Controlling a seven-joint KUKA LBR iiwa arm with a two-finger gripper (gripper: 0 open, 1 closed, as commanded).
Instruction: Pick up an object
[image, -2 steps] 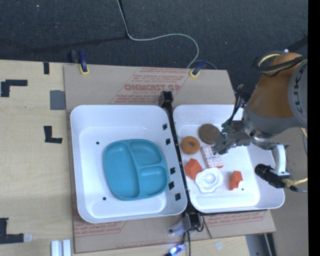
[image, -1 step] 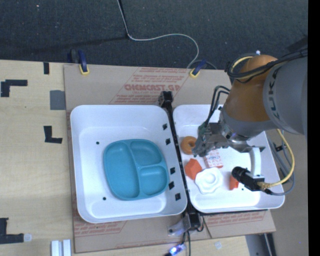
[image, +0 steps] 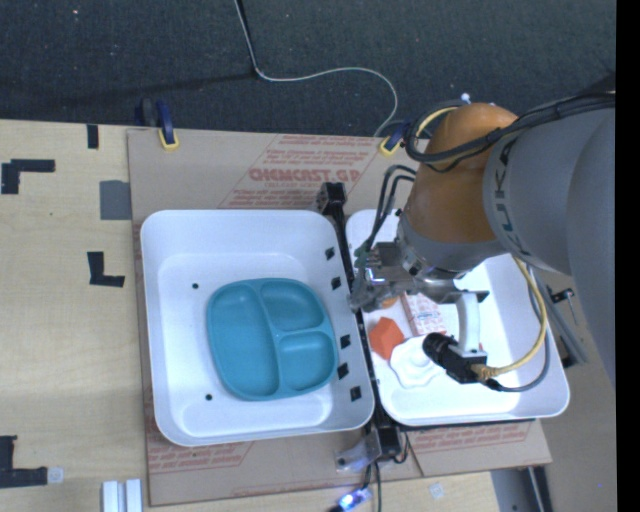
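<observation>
A teal divided plate (image: 272, 336) lies flat in the left white bin (image: 170, 250). In the right bin (image: 535, 400) I see an orange object (image: 384, 336), a white object (image: 410, 364) just below it, and a white pack with red print (image: 425, 315). My gripper (image: 372, 290) hangs low over the right bin's left side, right above the orange object and beside the divider between the bins. The arm's wrist covers its fingers.
The grey arm with its orange band (image: 455, 180) covers most of the right bin. A black cable (image: 455, 362) loops across the bin's lower part. Black clips (image: 345, 290) line the seam between the bins. Cardboard (image: 280, 170) underlies both bins.
</observation>
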